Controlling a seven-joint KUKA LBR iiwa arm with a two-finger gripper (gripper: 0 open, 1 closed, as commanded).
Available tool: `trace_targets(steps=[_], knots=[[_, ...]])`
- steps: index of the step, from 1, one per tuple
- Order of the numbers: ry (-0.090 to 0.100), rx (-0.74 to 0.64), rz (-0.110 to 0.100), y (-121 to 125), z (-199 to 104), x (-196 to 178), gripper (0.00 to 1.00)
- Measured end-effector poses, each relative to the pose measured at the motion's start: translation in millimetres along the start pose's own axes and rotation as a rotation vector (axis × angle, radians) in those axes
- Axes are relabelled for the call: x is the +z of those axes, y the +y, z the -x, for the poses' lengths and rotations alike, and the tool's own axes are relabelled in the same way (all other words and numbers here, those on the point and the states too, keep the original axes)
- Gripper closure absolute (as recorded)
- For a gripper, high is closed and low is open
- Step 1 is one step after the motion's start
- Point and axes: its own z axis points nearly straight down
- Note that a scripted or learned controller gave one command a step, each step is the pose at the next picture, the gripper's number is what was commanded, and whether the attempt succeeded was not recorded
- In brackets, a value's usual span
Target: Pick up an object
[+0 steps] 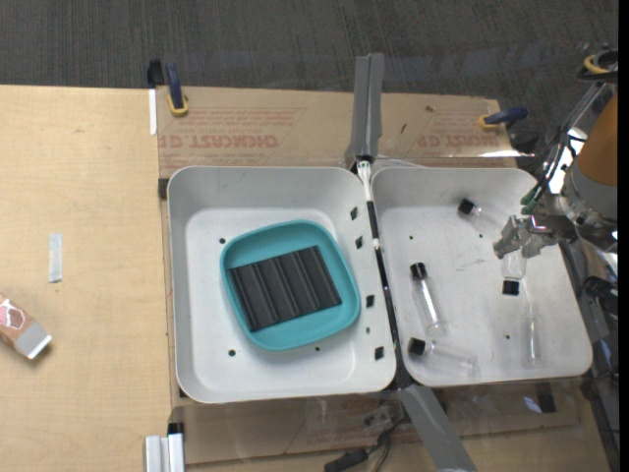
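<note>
The surface (79,185) is pale wood, spreading far to the left of the fingers, with dark grey carpet (246,18) beyond its far edge. A brown cardboard sheet (256,131) lies under the two bins, held by clamps (175,91) at its far edge. The left bin (197,362), well left of the fingers, holds a teal tray (236,264) with a dark ribbed insert (287,287). The right bin (452,234) lies under the fingers. The arm (595,155) reaches in from the right, and the gripper (518,241) hovers over the bin's right part; whether its fingers are wide or narrow cannot be told. A clear vial (427,301) with a black cap lies left of and nearer than the fingers. Another vial (472,209) lies just left of and beyond them. A small black cap (510,286) sits just nearer than the fingertips, apart from them. More clear vials (447,360) lie at the near wall.
</note>
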Motion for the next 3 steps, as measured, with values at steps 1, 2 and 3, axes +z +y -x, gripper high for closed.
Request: trace_targets(steps=[1, 2, 3], knots=[[0.0, 0.146, -0.001, -21, -55, -32, 1.0], [-0.001, 0.174, -0.002, 23, -55, -11, 1.0], [-0.001, 0.207, -0.002, 51, -42, -10, 1.0]])
